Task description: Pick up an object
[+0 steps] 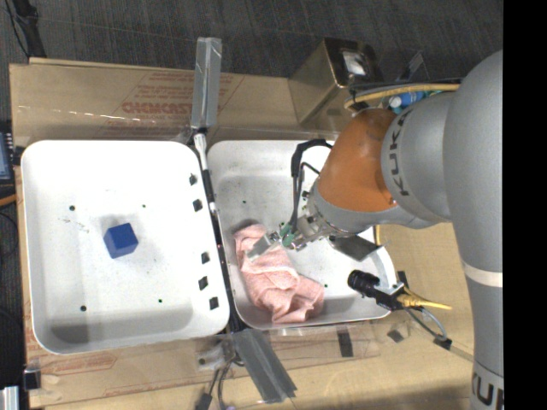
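Over the right bin, down low at the pink cloth, sits the gripper, right at the cloth's upper edge. Fingers hard to read from this slant: cannot tell whether spread or pressed together, and no fold clearly seen between them. Looks like the approach-and-grasp step, tip touching or just above the fabric, nothing lifted yet. Next move, by this reckoning: close on a raised ridge of cloth, then rise straight up, slow enough to see whether the fabric comes along.

Cloth itself soft, terry-like, crumpled into a loose heap with folds and a pale patch near the top; limp stuff, likely to drape and slip if only a thin edge gets pinched. Heaped toward the near side of the right bin, close to the divider between the two bins.

Across in the left bin, well apart from all this, a small blue cube: hard-edged, matte, sitting flat. Both bins smooth white plastic, shallow, rounded corners, dotted with small dark holes.
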Available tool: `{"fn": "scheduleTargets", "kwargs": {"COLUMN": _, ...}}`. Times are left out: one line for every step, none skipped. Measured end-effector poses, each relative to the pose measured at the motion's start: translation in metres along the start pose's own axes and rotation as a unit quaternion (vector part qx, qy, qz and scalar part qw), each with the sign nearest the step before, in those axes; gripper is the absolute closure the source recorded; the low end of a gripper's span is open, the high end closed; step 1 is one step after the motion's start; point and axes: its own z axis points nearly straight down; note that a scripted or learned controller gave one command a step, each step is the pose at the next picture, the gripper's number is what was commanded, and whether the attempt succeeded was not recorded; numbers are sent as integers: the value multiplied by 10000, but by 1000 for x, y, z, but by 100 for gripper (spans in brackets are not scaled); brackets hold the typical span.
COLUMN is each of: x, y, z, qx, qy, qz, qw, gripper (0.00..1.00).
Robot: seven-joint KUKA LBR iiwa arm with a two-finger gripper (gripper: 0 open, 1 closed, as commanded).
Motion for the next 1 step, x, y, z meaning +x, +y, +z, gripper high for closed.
{"fn": "scheduleTargets", "kwargs": {"x": -29, "y": 44, "z": 47, "qx": -22, "qy": -13, "qz": 27, "qw": 10000, "gripper": 0}}
